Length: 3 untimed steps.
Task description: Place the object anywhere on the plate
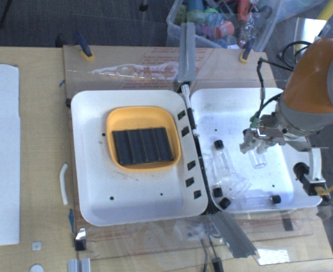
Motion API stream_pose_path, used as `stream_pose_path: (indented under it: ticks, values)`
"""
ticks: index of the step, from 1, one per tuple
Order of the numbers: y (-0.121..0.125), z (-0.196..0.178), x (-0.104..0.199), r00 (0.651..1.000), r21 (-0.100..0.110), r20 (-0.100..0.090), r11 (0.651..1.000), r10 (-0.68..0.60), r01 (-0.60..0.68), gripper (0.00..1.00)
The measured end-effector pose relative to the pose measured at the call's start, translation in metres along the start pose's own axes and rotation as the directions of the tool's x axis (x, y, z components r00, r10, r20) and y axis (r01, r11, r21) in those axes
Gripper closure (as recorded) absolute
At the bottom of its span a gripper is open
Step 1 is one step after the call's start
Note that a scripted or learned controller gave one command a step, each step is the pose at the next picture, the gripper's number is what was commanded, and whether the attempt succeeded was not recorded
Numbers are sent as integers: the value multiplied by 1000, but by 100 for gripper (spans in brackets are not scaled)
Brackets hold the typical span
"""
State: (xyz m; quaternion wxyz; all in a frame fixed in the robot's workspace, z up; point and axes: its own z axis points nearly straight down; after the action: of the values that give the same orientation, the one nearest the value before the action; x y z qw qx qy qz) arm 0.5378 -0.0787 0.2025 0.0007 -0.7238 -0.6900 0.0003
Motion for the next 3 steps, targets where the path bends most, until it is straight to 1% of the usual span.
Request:
stream_pose_path:
  ticks: [1,2,3]
  values:
    - [38,-10,-2,978,-3,2,978,-211,211,100]
    - [66,-22,20,892,-5,3,892,-451,451,100]
    - [95,-87,36,763,-5,6,763,-647,647,100]
